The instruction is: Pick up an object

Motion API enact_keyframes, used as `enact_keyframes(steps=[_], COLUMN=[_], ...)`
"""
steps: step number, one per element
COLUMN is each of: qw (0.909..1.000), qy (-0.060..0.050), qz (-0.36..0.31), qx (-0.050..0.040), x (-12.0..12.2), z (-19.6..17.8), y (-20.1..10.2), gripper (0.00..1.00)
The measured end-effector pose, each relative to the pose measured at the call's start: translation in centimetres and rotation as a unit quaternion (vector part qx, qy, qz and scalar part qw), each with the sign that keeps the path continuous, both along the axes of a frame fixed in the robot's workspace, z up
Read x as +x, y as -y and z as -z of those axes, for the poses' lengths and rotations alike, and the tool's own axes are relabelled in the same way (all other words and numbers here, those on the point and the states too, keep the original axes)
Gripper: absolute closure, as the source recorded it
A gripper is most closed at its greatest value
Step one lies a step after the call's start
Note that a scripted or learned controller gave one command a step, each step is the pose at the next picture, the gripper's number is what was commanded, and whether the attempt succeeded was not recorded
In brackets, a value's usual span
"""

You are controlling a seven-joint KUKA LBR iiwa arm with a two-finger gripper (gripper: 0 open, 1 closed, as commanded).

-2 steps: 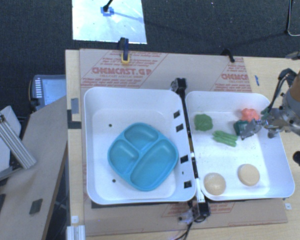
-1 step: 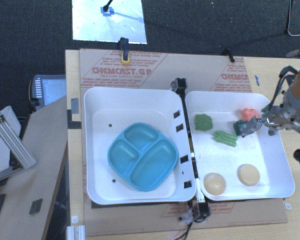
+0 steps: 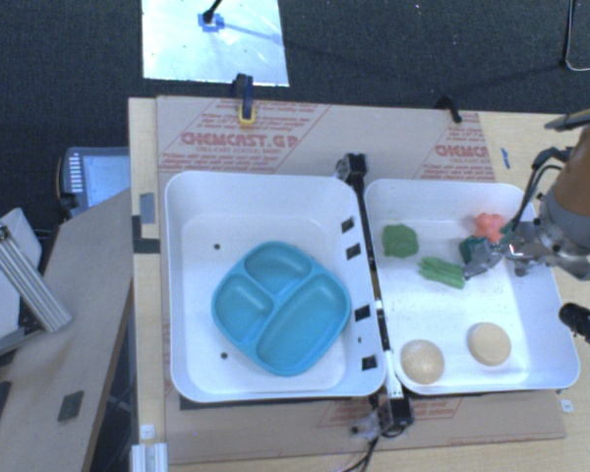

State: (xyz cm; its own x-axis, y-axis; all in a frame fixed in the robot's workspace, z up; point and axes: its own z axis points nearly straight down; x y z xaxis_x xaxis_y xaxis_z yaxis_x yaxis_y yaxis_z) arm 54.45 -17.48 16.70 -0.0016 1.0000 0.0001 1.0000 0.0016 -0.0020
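The right bin [image 3: 541, 293] holds several small objects. A round green piece [image 3: 400, 240] lies at its left, with a long green piece [image 3: 441, 271] just below it. An orange piece [image 3: 489, 226] sits near the far right, and a dark teal piece [image 3: 469, 249] lies just under it. Two beige round pieces [image 3: 422, 360] [image 3: 490, 343] rest near the front wall. My gripper [image 3: 484, 259] reaches in low from the right and sits against the dark teal piece, between the orange piece and the long green one. From this angle I cannot make out whether it has hold of anything.
The left bin [image 3: 192, 264] holds a blue divided plate [image 3: 280, 307]. A black clip strip [image 3: 364, 264] runs along the wall between the two bins. The arm's wrist [image 3: 580, 205] hangs over the right bin's right wall.
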Motion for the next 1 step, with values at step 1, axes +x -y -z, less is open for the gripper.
enact_keyframes(steps=[1], qw=[1.0000], qy=[-0.001], qz=[0.000], qx=[0.0003], x=[0.52], z=[5.90], y=[0.42], gripper=[0.00])
